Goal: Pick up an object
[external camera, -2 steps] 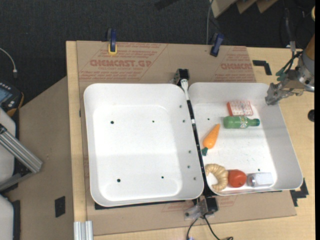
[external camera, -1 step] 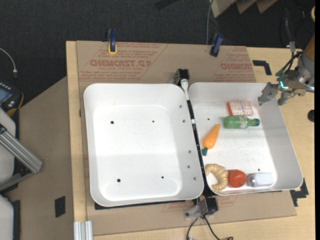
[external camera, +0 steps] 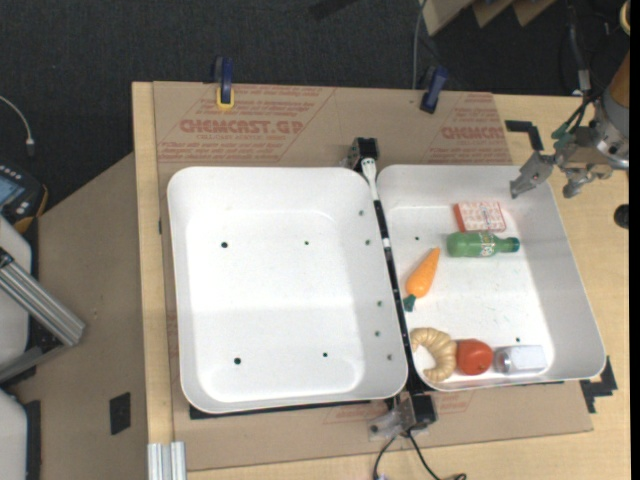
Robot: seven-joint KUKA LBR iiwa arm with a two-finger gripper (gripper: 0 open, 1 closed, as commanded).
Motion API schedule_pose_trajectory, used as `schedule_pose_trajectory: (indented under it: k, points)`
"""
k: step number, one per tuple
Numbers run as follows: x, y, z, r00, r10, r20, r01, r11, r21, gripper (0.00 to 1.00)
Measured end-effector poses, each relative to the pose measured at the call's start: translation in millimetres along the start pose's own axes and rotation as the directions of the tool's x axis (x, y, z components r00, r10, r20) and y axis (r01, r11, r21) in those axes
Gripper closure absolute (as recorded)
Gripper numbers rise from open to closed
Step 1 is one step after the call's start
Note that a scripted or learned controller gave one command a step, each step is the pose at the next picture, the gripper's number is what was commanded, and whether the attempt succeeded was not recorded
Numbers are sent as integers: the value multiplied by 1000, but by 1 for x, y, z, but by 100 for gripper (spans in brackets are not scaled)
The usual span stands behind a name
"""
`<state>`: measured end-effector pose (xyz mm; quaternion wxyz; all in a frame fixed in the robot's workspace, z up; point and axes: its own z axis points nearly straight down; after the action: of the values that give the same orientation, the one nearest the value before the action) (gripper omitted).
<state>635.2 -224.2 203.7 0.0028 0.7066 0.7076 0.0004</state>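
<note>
Green bottle: lies in the right bin, just below the pink card packet.
Direction: down and to the left of the gripper, which hangs over the bin's far right corner.
Long axis: runs left to right, cap end toward the right, so the fingers would need to close across it.
Gripper state: spread apart, nothing between the fingers.
Look: small, smooth, green with a label; probably plastic, though detail is faint.
Neighbours: orange carrot just beside, lower left.
</note>
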Motion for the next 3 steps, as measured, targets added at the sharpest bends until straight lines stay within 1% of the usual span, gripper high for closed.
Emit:
schedule_pose_trajectory:
  k: [1,2,3]
  points:
    - [0,0,-12,1000,-1,2,1,1000,-3,100]
    - [0,0,-11,1000,-1,2,1,1000,-2,0]
    - [0,1,-22,1000,-2,5,2,1000,-7,100]
